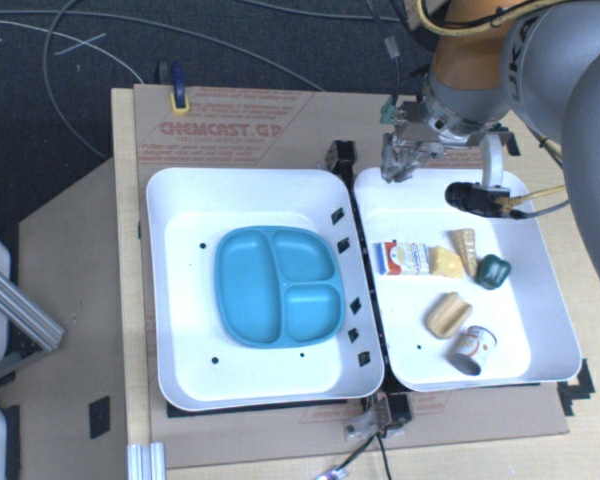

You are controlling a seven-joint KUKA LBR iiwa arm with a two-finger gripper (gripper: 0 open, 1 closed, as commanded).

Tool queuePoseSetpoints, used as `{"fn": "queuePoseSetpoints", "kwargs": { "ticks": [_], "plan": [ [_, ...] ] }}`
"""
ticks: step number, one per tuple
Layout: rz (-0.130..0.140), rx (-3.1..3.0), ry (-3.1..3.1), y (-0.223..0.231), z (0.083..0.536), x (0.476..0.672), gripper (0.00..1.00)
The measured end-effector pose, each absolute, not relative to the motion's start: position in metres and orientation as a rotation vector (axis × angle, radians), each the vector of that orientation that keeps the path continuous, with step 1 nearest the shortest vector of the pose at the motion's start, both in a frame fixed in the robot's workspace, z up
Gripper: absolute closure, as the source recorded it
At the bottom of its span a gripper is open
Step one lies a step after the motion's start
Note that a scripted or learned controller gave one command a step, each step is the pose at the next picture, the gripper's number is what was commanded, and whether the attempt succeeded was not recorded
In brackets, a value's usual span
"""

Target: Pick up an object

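The gripper [398,168] hangs over the far left corner of the right bin [550,298], near its rim, and from this slanted view I cannot tell how it is set; nothing shows pinched in it. Below it the bin floor is bare, and the candidate objects lie well apart toward the middle: a red, white and blue packet [400,258] touching a yellow piece [446,262], a tan stick [466,248], a teal lump [493,271], a tan roll [447,314] and a small can [472,347]. The left bin [180,218] holds a blue divided plate [279,285]. By my judgement no pick is made yet; choosing, descending and lifting all remain.
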State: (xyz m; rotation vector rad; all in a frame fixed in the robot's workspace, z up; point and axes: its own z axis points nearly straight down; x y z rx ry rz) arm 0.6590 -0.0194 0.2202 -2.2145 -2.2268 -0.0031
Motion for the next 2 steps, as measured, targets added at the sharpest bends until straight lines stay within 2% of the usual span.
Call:
{"fn": "queuePoseSetpoints", "kwargs": {
  "ticks": [2],
  "plan": [
    [-0.003, -2.216, -2.227, 0.081, 0.234, 0.656, 1.0]
  ]
}}
